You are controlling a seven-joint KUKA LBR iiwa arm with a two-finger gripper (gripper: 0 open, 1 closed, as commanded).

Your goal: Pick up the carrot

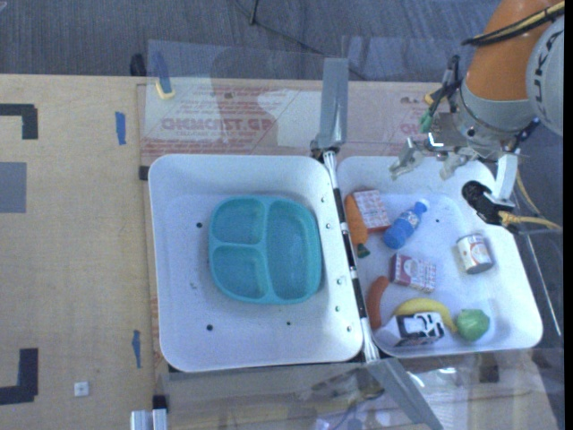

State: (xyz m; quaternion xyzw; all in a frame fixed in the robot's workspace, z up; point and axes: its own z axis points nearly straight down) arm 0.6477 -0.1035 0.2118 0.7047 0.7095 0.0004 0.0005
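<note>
Pre-grasp: gripper (428, 155) hangs over the right bin's (528, 303) far edge, fingers look splayed and empty (blurry, hard to be sure), carrot (357, 229) lies along the bin's left wall beside a box (371, 209), so next move is leftward, then descend.

Pale wooden bench (72, 267), plywood look, with black corner marks and short strips of blue tape (120, 127) on its left part. A yellow clip (165, 89) sits at the back edge. Two shallow white bins rest directly on it, side by side and touching along a central seam: left bin (179, 330), right bin (524, 312) (both slightly skewed to the bench edges). A clear printed sheet (224, 119) lies behind them.
</note>
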